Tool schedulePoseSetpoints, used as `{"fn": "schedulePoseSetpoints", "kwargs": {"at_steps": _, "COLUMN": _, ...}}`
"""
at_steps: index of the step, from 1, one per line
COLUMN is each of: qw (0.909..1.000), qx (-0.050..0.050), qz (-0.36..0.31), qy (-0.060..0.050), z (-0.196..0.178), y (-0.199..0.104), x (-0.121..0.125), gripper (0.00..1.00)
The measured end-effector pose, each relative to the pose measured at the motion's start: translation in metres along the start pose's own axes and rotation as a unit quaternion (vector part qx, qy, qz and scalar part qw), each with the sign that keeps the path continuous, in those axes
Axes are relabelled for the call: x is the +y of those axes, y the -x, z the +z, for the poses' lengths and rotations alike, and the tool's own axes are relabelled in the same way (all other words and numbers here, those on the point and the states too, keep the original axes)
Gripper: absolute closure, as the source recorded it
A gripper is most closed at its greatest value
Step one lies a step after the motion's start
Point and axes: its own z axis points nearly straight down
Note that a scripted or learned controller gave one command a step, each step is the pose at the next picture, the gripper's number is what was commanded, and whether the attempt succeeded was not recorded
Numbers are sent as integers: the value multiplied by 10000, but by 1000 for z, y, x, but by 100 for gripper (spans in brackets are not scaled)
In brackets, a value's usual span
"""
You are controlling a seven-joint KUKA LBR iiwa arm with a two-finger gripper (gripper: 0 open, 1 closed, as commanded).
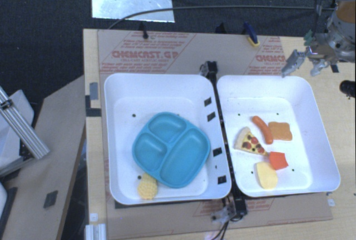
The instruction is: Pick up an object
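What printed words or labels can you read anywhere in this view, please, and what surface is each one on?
"CHEMCAST GP": red print on the brown paper-faced sheet under the two white bins, left of centre; the last letters are blurred.
"CHEMC...": the same red print again on that sheet near the right bin's far edge, cut off by the bin.
Fainter repeats of this print along the sheet are too blurred to read.

Five food items lay in the right bin (311, 101): a sausage (262, 129), toast-coloured slice (280, 131), pizza wedge (250, 142), red block (278, 160) and pale yellow piece (267, 176). All rested flat, closely grouped.
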Motion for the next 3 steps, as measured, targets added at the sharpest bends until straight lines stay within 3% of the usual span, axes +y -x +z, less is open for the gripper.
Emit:
{"fn": "schedulePoseSetpoints", "kwargs": {"at_steps": 1, "qw": 10000, "qx": -11, "qz": -11, "qy": 54, "z": -7, "y": 0, "x": 2, "gripper": 0}}
{"fn": "schedulePoseSetpoints", "kwargs": {"at_steps": 3, "qw": 10000, "qx": -6, "qz": -1, "qy": 33, "z": 85, "y": -2, "x": -9, "gripper": 0}}
